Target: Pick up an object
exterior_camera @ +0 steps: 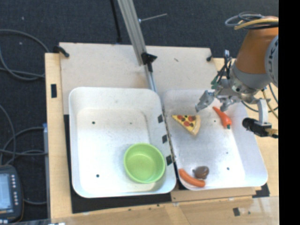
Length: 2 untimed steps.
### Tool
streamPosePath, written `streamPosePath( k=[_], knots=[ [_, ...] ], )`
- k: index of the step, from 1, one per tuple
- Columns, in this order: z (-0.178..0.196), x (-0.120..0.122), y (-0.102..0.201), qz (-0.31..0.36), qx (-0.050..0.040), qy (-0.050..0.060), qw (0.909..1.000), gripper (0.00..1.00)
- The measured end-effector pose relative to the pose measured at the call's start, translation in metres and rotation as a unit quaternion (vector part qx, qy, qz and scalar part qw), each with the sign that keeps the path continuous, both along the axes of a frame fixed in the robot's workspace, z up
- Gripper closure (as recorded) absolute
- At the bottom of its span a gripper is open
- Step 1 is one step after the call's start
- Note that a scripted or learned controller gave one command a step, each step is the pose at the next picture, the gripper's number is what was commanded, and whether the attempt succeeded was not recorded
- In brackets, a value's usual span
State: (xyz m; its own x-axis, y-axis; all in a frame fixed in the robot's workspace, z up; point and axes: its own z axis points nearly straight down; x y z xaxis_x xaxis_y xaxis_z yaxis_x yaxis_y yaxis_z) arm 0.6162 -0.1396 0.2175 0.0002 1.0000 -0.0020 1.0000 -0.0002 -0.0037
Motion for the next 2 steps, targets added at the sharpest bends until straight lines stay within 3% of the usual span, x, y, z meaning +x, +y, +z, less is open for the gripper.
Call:
streamPosePath(
  k=[2],
  knots=[
    [-0.115,-0.002,0.002,-0.001,-0.0002,0.0,1.0,0.0]
  ],
)
